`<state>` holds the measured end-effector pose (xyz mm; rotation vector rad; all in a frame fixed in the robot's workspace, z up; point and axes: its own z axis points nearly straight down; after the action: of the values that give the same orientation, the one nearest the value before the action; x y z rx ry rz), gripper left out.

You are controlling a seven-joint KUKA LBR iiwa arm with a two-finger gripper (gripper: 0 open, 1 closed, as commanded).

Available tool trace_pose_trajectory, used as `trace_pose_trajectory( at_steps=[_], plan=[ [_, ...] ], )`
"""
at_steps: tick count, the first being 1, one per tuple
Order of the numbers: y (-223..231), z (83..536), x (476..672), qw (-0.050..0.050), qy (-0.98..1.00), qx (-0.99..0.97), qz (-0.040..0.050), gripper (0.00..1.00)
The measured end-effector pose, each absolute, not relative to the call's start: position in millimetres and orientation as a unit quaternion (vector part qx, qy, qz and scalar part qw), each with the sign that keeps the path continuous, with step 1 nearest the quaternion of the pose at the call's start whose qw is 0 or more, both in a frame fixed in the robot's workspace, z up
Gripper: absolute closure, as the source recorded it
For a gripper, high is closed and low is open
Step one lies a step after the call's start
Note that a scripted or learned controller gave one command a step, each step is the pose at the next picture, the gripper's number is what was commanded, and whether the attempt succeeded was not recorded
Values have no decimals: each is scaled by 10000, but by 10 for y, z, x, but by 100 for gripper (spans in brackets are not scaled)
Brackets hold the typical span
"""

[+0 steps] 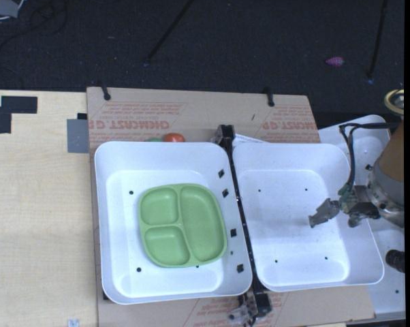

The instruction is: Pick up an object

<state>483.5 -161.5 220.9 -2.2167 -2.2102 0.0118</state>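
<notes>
A light green divided plate (182, 225) with three compartments lies flat in the middle of the left bin (116, 278). My gripper (341, 214) hangs over the right side of the right bin (293, 257), far from the plate. Its two fingers (321, 214) stand apart, open, with nothing between them. The arm's orange band and grey wrist enter at the right edge of the camera view.
A small red-orange object (174, 138) sits just behind the left bin's back rim, on the cardboard sheet (191, 114) under both bins. A black divider (235, 210) runs between the bins. Light wooden bench (35, 216) spreads to the left.
</notes>
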Motion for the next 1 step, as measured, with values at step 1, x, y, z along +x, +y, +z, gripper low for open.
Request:
trace_pose_trajectory(
  at_steps=[1],
  plan=[
    [-1615, 2263, 4861, 6, -7070, -7072, 6, 0]
  ],
)
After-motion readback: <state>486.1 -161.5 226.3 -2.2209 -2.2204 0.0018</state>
